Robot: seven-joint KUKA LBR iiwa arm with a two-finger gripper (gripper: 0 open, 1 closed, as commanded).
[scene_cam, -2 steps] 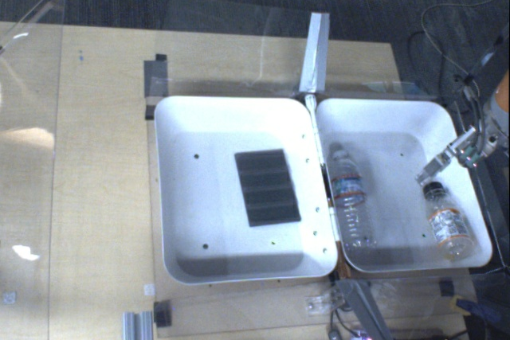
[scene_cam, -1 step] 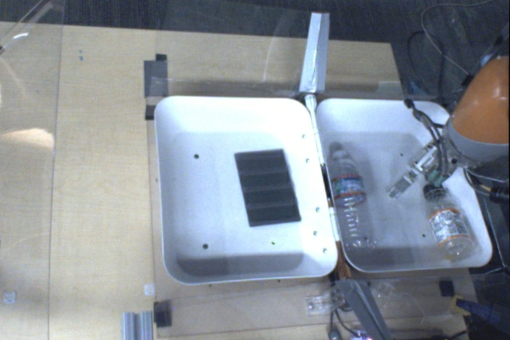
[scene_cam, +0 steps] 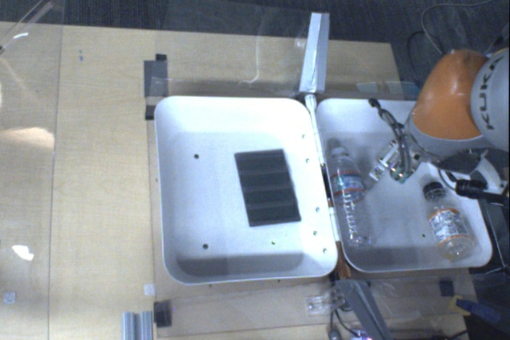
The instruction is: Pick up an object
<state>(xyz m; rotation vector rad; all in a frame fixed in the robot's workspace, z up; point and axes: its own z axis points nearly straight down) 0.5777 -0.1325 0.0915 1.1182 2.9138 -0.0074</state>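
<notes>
1. Bottles are the things to pick: two clear plastic ones lie in the right bin point(scene_cam: 351, 114). The larger bottle point(scene_cam: 348, 199) lies lengthwise along that bin's left wall, cap toward the far side, with a blue and red label around its middle.
2. A smaller bottle point(scene_cam: 448, 227) lies near the right bin's near right corner, with an orange label and a dark cap pointing toward the far side.
3. The gripper point(scene_cam: 396, 165) hangs over the middle of the right bin, between the two bottles and touching neither as far as can be seen. Whether its fingers are spread or pressed together I cannot tell; nothing shows between them.
4. The arm point(scene_cam: 450, 103), with its orange band, reaches in from the right, above the bin's far right corner.
5. The left bin point(scene_cam: 179, 171) holds a flat dark ribbed block point(scene_cam: 267, 187) near its middle, lying slightly askew.
6. Both bins sit side by side on a pale wooden bench point(scene_cam: 96, 171).
</notes>
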